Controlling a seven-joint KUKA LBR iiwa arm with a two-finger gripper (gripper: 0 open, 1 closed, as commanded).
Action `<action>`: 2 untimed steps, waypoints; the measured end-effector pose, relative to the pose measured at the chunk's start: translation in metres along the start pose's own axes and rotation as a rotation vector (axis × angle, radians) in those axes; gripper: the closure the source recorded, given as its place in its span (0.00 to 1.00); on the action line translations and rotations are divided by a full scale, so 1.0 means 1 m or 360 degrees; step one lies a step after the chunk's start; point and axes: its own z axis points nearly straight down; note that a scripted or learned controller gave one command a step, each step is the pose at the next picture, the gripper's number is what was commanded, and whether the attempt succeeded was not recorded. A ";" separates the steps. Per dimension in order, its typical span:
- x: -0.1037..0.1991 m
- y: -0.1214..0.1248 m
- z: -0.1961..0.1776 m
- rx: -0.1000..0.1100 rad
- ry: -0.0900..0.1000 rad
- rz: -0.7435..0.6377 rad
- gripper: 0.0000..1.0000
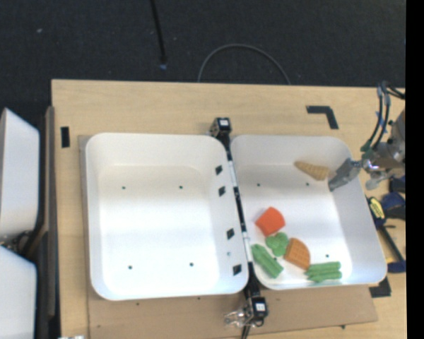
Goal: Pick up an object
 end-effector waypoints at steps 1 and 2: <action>0.023 0.019 0.139 0.0016 0.0007 -0.0004 0.00; -0.008 0.078 0.154 -0.0009 -0.0003 -0.0005 0.00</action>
